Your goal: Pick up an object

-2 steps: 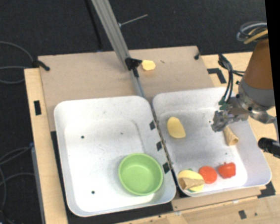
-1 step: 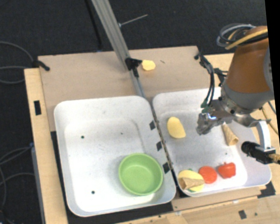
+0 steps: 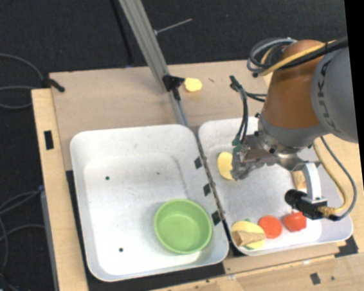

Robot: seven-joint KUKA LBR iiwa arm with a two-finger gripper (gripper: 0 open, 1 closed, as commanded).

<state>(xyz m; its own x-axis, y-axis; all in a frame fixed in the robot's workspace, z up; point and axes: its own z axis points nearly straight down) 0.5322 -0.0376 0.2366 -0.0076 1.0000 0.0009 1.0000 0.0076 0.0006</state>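
Pale yellow object [image 3: 224, 165] on the floor of the right bin [image 3: 270, 245], near that bin's left wall, about halfway up. Tool [image 3: 239, 168] right against its right side, low over the bin floor, at the end of the grey arm [image 3: 294, 107] with the orange band. Touching or merely beside: cannot tell. Tool's spread: cannot tell either, its tips dark and bunched together at this angle. No sign of the yellow object lifted or gripped.

Judged from this: approach made, pick not yet done. Left to do: a firm hold on the object and a lift clear of the bin floor.

Count, outward from there. In the right bin, four loose things: the pale yellow object by the tool, then along the near wall a yellow-and-tan piece [image 3: 248, 234], an orange-red round piece [image 3: 270, 226] just beside it, and a red piece [image 3: 294, 221] just beside that. In the left bin [image 3: 105, 156], one green bowl [image 3: 183, 226], upright, near the lower right corner. On the table [image 3: 112, 97] behind the bins, one small yellow piece [image 3: 193, 84], close to the foot of a slanted metal post [image 3: 147, 39]. Two bins, one arm, one tool.
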